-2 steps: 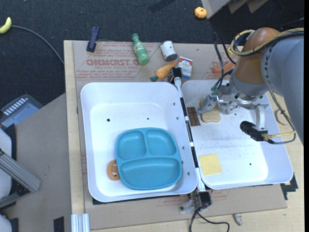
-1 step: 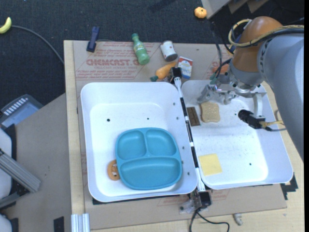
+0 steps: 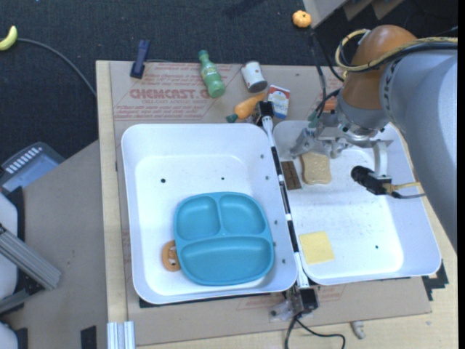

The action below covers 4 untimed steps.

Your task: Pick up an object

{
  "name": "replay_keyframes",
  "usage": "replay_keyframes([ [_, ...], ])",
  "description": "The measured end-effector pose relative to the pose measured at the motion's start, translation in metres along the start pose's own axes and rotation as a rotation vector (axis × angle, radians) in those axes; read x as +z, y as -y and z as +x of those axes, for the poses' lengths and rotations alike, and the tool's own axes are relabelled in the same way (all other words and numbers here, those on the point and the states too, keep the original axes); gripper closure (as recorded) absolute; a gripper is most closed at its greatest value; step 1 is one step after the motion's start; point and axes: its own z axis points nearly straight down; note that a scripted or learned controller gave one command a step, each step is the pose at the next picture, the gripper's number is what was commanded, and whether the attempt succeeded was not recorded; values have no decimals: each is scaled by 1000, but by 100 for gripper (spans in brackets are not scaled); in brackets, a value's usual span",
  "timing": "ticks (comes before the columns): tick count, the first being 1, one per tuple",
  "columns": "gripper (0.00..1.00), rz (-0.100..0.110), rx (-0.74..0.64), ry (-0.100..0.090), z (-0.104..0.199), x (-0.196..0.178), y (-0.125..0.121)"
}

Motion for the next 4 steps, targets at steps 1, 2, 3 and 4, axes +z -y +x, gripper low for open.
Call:
replay_keyframes([
  [1, 100, -3, -1, 1, 0, -10, -1],
  [2, 0, -2, -1, 1, 0, -10, 0],
  [3, 0, 1, 1, 0, -9, 1, 36],
  [4, 0, 1, 2, 0, -1, 1, 69],
])
